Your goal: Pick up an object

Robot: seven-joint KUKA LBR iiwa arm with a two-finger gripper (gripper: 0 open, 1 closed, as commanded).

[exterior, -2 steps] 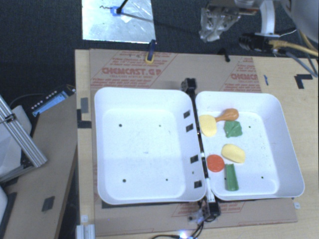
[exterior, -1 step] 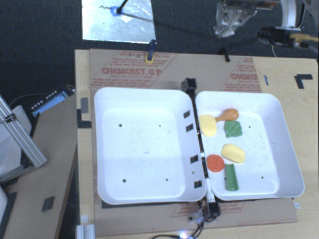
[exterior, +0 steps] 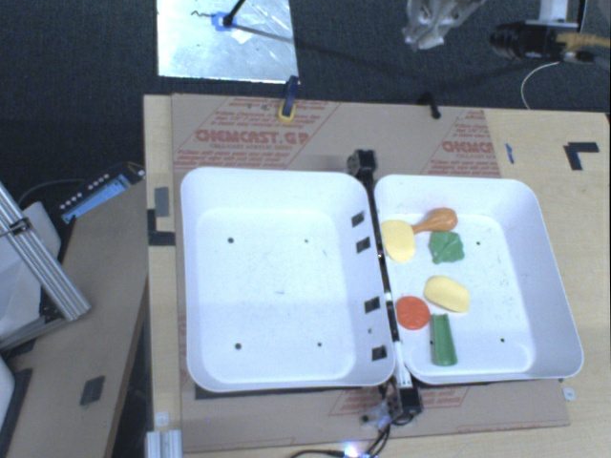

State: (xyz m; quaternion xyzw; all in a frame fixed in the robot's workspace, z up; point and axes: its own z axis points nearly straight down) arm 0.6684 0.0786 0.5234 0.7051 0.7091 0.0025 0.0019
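The claw [exterior: 434, 17] hangs at one o'clock, its grip state unclear. The toys crowd the right bin's [exterior: 544, 256] nine-o'clock wall; a descent may nudge neighbours or clip that wall.

My gripper [exterior: 434, 12] is hanging high above the bench's far edge, well apart from both bins, with nothing lying between it and the bins below. The left bin [exterior: 205, 284] is offering wide open floor for passing. In the right bin [exterior: 544, 265], the objects are crowding the left half: a pale yellow piece [exterior: 399, 240] is sitting close to the dividing wall, an orange drumstick [exterior: 436, 221] and a green leafy piece [exterior: 446, 247] are lying just beside it, and a yellow lemon shape [exterior: 447, 294], a red disc [exterior: 412, 312] and a green stick [exterior: 443, 340] are clustering nearer the front. The bin's right half is staying open for me. Black clips [exterior: 368, 275] are lining the ridge between the bins.
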